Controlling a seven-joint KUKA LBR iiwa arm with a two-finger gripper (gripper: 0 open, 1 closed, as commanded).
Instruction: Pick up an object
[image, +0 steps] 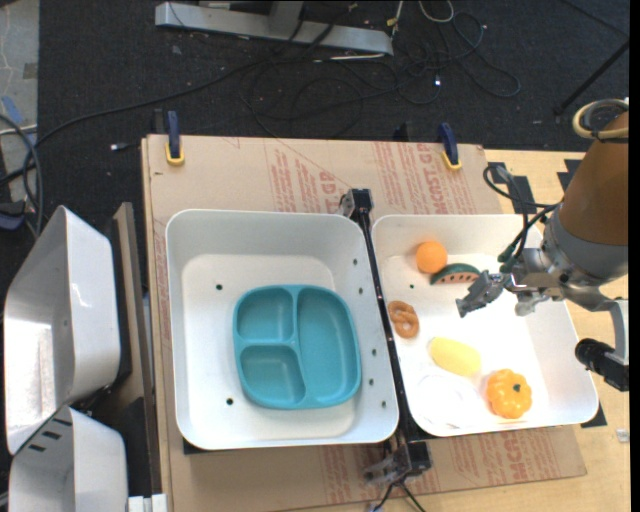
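Currently nothing is lifted: the dark two-finger pincer (478, 296) hovers in the right white shallow bin (575, 335), whether spread or closed I cannot tell. Just left of the pincer: striped watermelon-slice toy (455, 273), round orange ball (431, 257). Below it: brown pretzel (404, 319), yellow lemon (454, 356), orange pumpkin (508, 393). Further left: teal divided tray (296, 346).

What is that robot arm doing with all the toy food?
The robot arm's gripper hangs over the right bin, close to a watermelon slice and an orange ball. A pretzel, a yellow lemon-like piece and a small pumpkin lie there too. It holds nothing. The left bin has a teal divided plate.
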